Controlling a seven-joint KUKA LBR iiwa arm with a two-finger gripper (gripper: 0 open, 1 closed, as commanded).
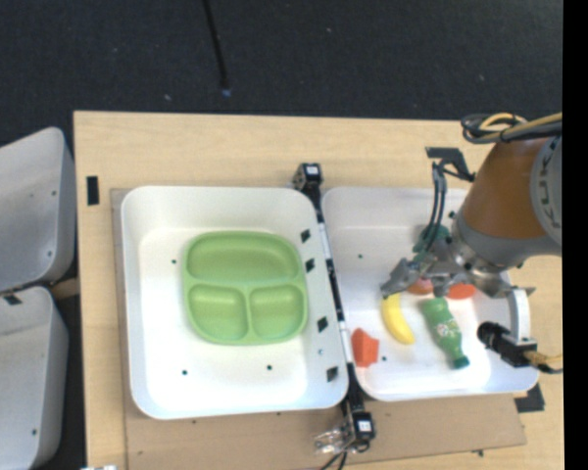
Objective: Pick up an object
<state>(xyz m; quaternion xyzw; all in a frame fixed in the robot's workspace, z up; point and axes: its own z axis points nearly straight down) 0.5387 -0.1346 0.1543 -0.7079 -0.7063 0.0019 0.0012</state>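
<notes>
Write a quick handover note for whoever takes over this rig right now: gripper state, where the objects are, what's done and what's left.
Gripper: low over the right white bin, above something orange-red; finger state not readable, nothing seen held.
Objects in the right bin: yellow plastic banana, green plastic bottle, small orange-red block, orange-red item partly under the wrist.
Left white bin: green three-compartment plastic tray.
Done: arm positioned over the objects.
Left: grasp and lift one.

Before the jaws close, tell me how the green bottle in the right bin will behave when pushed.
The green bottle lies on its side, so it may well roll across the smooth right bin. It looks like a small toy, probably light. The banana lying close by could get nudged.
</notes>
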